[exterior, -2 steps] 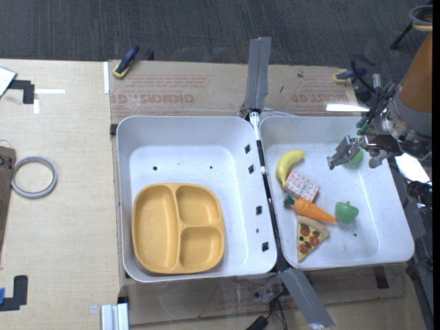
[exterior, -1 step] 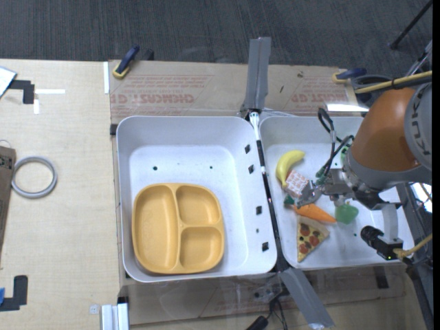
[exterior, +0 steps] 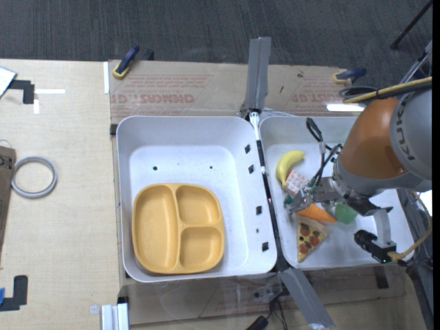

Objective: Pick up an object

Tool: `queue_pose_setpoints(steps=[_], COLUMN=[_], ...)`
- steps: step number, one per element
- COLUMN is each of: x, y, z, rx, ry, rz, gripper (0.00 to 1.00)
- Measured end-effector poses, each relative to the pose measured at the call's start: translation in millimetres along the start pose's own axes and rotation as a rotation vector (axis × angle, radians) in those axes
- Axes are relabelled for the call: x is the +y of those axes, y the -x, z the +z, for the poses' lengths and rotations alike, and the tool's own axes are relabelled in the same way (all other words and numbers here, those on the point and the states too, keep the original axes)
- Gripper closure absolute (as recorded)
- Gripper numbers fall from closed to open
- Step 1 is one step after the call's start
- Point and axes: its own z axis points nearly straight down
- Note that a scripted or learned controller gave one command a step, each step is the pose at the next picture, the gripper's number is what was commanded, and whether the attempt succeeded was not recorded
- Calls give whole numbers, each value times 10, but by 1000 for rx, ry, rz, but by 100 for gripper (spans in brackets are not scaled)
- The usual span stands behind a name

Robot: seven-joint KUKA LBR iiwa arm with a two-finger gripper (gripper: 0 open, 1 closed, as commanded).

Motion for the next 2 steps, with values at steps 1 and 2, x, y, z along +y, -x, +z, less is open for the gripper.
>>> queue_pose_setpoints(steps=[1,2], x=[-2,565], y=[10,-137], z=[-87,-1005], rx=[0,-2], ry=[-1,2], rz=[4,116], gripper=[100,100])
